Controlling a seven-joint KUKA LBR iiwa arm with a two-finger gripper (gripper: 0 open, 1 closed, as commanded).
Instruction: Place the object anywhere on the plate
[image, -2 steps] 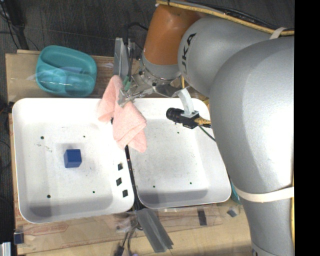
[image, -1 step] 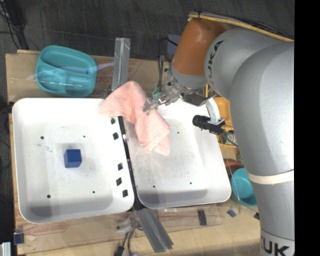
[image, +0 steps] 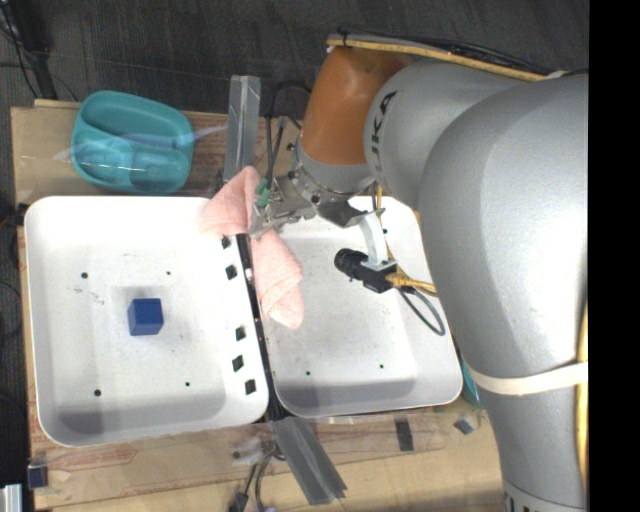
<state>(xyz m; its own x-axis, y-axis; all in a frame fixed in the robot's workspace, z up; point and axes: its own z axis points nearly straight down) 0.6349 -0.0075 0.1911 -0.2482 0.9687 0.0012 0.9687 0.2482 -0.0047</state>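
A pink cloth (image: 278, 275) hangs across the divider between the two white bins, gathered to a peak near the back of the bins. My gripper (image: 266, 212) sits at that peak, its fingers shut on the cloth's upper fold, with one part of the cloth spreading left (image: 228, 207) and the longer part drooping into the right bin (image: 340, 370). A teal plate (image: 130, 140) lies on the bench behind the left bin, to the gripper's left and apart from it.
A small blue cube (image: 146, 316) rests in the left bin (image: 60, 300). A black connector with a yellow cable (image: 365, 270) hangs from the arm over the right bin. The grey arm covers the right side.
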